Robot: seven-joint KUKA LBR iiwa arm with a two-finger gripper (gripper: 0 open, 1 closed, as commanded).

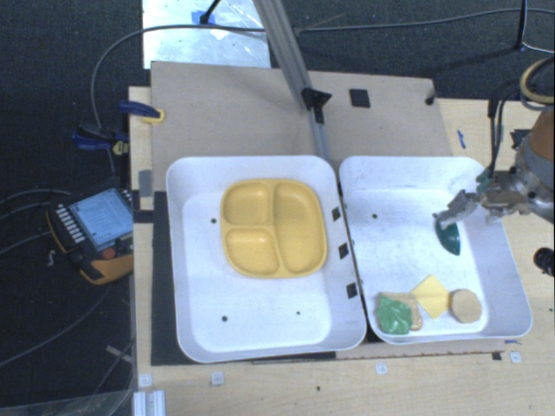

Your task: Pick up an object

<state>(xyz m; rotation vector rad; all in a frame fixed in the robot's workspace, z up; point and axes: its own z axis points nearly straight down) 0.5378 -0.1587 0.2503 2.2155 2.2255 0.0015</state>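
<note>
Gripper (453, 219) low over right white bin (381, 189), dark green flat object (450, 238) touching fingertips; finger state unclear.

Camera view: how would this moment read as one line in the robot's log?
gripper: over right bin, at teal object | grasp: unclear | yellow tray: left bin | yellow block: untouched

Bright, even overhead light; white bins (260, 336) glare, edges perhaps slightly soft.
</note>
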